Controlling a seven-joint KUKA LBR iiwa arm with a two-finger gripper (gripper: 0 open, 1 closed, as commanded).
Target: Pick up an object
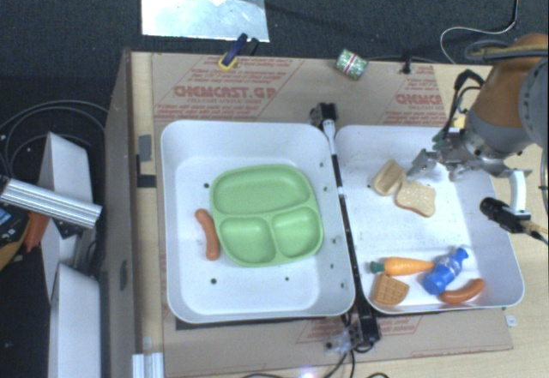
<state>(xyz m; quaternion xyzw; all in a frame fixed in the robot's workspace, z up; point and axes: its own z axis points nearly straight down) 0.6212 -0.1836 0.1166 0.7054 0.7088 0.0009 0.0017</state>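
the camera looks down at a slant on two white bins side by side on a brown board. the left bin [184, 196] holds a green tray [266, 213] with three compartments, sitting about in its middle, and a small sausage [207, 233] lies on the bin floor just beside the tray's left edge, apart from it or barely touching, hard to tell which. the right bin [493, 235] holds the rest of the toy food. two pieces of bread lie near its upper middle: a bun [388, 177] and, just right of and below it, a toast slice [416, 198], the two close together or touching at a corner. along the near edge lie a waffle [389, 290], a carrot [407, 266] just above it, a blue bottle [443, 273] tilted to the right of the carrot, and a second sausage [463, 291] by the bottle's lower end. the arm [506, 106] reaches in from the right over the upper right part of this bin. its gripper [426, 162] hangs just above and to the right of the bread, near the toast slice, with nothing seen between its fingers; whether it is wide or narrow i cannot tell from this angle. on the board beyond the bins sits a small green can [351, 64].
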